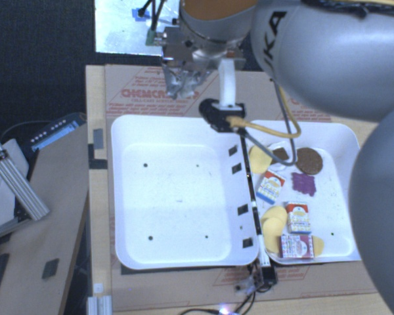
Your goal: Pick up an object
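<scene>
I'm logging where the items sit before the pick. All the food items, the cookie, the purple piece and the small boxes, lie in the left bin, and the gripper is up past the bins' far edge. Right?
Not quite. The camera view shows the cookie, the purple piece and the small boxes in the right bin, not the left bin. The gripper is indeed up past the bins' far edge.

Readable text — two items. Cardboard sheet (144, 90) under the bins: red print along its far edge, "CHEMCR…", the rest hidden behind the gripper (182, 87). Arm (328, 51): dark letters on the grey casing, "K" plus part of a second letter, probably "U", cut off by the curve of the housing. Small printed packets (271, 188) in the right bin (345, 140) carry red and blue label graphics — lettering too small to read.
</scene>
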Available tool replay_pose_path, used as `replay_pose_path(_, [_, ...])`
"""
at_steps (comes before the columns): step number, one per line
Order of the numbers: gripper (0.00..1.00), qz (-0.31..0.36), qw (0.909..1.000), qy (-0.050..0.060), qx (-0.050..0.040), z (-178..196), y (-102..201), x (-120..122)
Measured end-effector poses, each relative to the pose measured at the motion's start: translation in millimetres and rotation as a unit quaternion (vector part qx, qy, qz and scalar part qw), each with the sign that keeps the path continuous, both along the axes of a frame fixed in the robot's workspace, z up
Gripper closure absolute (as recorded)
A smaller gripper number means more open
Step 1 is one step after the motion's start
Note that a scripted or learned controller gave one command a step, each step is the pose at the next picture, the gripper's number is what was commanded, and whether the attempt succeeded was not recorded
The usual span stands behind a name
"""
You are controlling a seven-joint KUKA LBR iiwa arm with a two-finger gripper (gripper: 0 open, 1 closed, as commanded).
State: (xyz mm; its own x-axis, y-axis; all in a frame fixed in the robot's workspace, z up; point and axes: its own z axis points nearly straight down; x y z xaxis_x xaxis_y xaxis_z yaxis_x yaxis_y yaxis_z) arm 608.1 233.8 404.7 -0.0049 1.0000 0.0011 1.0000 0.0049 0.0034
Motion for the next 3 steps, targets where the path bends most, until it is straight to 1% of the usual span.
replay_pose_path(1, [1.00,0.000,1.0000,0.000,-0.0002,6.6,-0.1,-6.1])
replay_pose_path(3, [1.00,0.000,1.0000,0.000,0.0001,31.9,0.0,-31.6])
